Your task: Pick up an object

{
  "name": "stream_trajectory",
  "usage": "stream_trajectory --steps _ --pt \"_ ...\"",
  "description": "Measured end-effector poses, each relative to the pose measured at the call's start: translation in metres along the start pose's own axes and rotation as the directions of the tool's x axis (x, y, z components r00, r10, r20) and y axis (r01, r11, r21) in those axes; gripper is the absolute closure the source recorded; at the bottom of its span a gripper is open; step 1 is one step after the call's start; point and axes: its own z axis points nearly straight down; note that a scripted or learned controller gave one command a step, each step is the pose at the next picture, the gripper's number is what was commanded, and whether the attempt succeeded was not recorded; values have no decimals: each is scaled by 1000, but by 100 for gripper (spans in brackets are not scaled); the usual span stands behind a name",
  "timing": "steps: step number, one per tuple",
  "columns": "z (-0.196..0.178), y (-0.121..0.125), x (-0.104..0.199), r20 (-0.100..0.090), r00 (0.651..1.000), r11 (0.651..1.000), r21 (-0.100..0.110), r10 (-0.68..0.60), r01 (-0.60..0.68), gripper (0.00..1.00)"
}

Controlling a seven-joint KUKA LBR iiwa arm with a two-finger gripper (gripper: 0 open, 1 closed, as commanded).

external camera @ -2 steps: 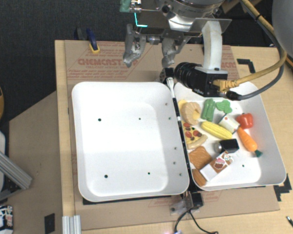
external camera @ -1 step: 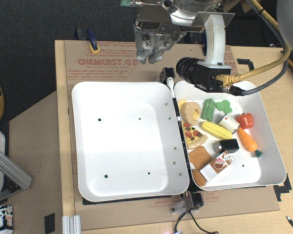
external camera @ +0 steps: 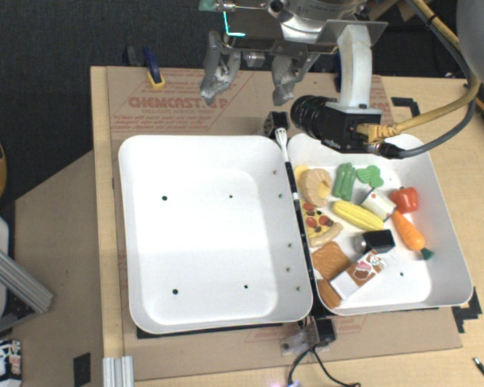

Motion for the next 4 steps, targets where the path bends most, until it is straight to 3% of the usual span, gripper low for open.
stream_trajectory --steps 1,2,3,4 --pt "-11 0 1 -2 1000 1000 -4 -2 2 100" --pt "-10 0 1 -1 1000 1000 -3 -1 1 0" --pt "-21 0 2 -3 1000 1000 -7 -3 3 100" --pt "-21 0 2 -2 1000 1000 -6 -3 3 0"
